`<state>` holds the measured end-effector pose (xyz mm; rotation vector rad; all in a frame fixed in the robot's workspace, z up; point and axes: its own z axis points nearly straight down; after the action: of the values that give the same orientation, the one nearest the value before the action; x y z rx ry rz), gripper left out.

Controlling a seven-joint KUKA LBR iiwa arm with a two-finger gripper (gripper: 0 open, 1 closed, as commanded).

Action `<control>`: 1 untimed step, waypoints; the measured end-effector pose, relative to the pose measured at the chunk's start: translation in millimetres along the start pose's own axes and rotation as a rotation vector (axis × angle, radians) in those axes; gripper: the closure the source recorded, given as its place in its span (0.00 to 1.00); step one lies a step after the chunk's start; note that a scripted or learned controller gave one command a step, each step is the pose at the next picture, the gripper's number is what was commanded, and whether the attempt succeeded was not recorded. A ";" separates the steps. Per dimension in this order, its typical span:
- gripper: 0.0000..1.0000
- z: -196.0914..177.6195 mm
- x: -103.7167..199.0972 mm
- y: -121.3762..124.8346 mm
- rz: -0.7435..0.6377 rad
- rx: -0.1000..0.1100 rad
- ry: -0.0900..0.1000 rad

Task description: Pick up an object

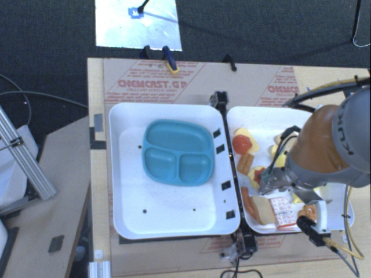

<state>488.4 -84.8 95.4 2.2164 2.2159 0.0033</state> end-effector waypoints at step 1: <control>1.00 11.5 0.6 -2.0 -0.001 0.006 0.004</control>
<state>486.5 -84.3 83.9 2.2202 2.2223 0.0002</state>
